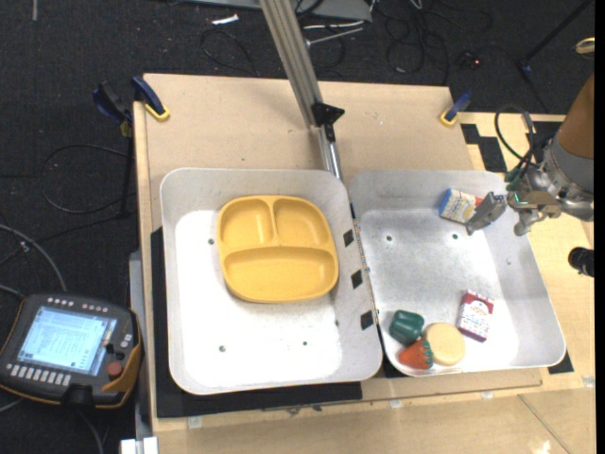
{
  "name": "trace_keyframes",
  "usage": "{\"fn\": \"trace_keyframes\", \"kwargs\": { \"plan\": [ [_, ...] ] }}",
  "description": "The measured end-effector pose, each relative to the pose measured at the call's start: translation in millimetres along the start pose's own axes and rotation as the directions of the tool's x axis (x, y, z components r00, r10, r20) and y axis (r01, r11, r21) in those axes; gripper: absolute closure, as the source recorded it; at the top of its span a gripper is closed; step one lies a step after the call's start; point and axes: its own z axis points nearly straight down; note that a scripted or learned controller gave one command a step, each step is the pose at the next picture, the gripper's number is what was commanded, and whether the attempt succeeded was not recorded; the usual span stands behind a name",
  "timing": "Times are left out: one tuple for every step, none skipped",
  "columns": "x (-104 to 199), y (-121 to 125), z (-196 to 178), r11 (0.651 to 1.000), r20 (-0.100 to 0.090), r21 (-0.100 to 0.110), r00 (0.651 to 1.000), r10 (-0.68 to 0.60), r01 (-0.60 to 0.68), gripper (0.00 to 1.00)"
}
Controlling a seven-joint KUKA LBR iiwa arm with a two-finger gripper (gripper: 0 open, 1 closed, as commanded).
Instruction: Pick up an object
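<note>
Two shallow white bins, the left bin (189, 282) and the right bin (529, 291), show a smooth, faintly speckled plastic-looking finish with a dull sheen, set on a desk (227, 121) of pale, matt board resembling raw fibreboard. A yellow divided tray (278, 250) looks like moulded plastic, smooth and softly glossy. The small red-and-white carton (475, 316) and the blue-and-white packet (458, 204) appear to be printed card or paper. The tool (506, 213) reads as grey metal with a satin finish. A slanted pole (293, 45) looks like brushed aluminium, and the floor (66, 45) is dark, rough carpet.
</note>
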Motion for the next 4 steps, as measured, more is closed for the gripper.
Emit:
{"fn": "trace_keyframes", "kwargs": {
  "plan": [
    [0.1, 0.0, 0.0, 1.0, 0.0, 0.0, 1.0, 0.0, 0.0, 0.0],
    [-0.3, -3.8, 43.6, 1.0, -0.001, 0.004, 1.0, 0.003, -0.003, 0.0],
    [0.9, -14.6, 94.0, 1.0, -0.002, 0.006, 1.0, 0.003, -0.003, 0.0],
    [1.6, -13.9, 115.2, 1.0, 0.001, -0.001, 1.0, 0.002, -0.002, 0.0]
  ]
}}
